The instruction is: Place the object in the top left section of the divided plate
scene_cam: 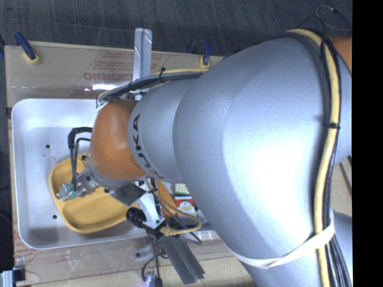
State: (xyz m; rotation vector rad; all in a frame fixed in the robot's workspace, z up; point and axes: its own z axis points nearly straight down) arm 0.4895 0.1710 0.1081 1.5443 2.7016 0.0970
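The arm [239, 154] hides the right bin and much of the yellow divided plate [90, 211] (sections unreadable).

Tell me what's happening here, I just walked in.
A big grey robot arm with an orange band is reaching down into the left white bin. Its gripper is low over a yellow divided plate lying in that bin. The arm hides much of the plate, and I can't tell whether the gripper holds anything.

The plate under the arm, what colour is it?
Yellow; the plate shows best in the camera view.
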